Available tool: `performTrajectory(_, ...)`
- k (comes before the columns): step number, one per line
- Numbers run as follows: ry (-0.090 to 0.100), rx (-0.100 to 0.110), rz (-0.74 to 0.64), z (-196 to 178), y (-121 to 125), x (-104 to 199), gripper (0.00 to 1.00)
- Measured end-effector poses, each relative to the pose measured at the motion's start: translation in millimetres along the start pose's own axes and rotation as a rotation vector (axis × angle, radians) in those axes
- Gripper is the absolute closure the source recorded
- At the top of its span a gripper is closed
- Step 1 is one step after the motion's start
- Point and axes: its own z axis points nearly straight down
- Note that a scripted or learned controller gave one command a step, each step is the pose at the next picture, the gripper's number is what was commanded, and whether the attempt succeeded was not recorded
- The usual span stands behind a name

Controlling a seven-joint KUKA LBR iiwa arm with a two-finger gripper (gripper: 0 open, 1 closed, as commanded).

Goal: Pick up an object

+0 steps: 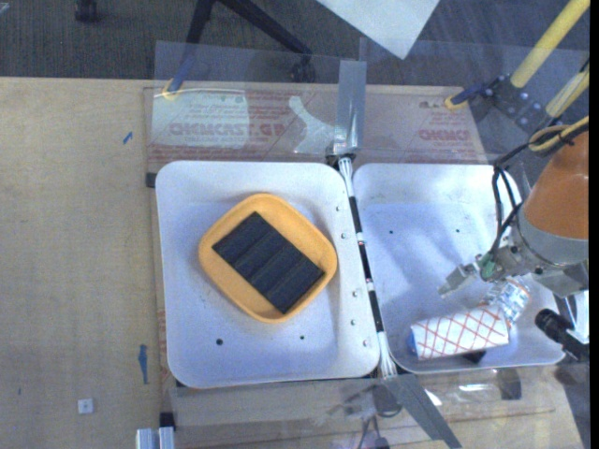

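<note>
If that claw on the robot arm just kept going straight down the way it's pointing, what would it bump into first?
Most likely the red-and-white checked package, lying at the near edge of the right bin. The gripper hangs just above its right end. Depth is hard to judge from this slant, so it might instead land on bin floor beside it.

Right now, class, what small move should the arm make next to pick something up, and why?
Probably lower slightly toward the red-checked white roll, since the gripper hangs just above its right end in the right bin, not yet holding it.
</note>
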Motion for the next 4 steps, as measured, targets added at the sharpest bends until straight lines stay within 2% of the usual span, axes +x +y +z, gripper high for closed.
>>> performTrajectory(1, 0.002, 0.000, -0.077, -4.3, -41.0, -36.6, 0.00)
performTrajectory(2, -0.001, -0.001, -0.128, -9.4, -2.1, -13.7, 0.00)
performTrajectory(3, -0.003, -0.009, -0.180, 41.4, 19.3, 19.8, 0.00)
performTrajectory(4, -0.006, -0.015, -0.180, 29.7, 21.3, 19.3, 1.00)
